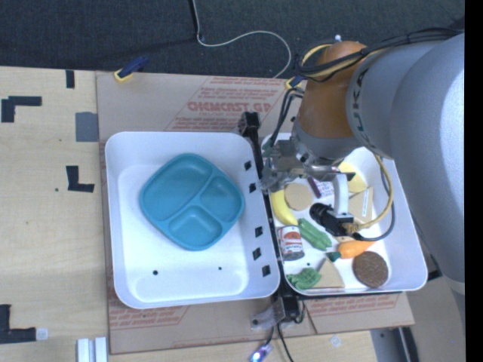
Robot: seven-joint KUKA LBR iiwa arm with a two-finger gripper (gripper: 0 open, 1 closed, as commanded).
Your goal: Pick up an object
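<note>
Cardboard sheet (219,104) is covering the bench, dark carpet lying behind, two white bins sitting side by side on it. Left bin (121,202) is holding a blue tray (192,200), smooth plastic, rounded square, three compartments. Right bin (404,236) is holding the clutter: yellow banana (282,210), curved, glossy; green pod-like piece (314,233); small can (291,242) with a red label; orange carrot (353,249), tapered; brown cookie (371,268), round and rough; green leafy bit (305,279) near the front rim.

Arm is reaching in from the right, orange band up top, gripper (281,173) hanging low at the right bin's left wall. Fingers are hidden in wrist hardware and cables, so can't tell if they're apart or together; nothing is visibly sitting between them.

Likely target, as a guess: the banana. It's lying just below the gripper, toward the front, close beside it, long axis running roughly back-to-front along the bin's left wall. Grasp is looking not yet done. Wall is crowding that side, so closing across the banana's short axis is looking like the sensible approach.
</note>
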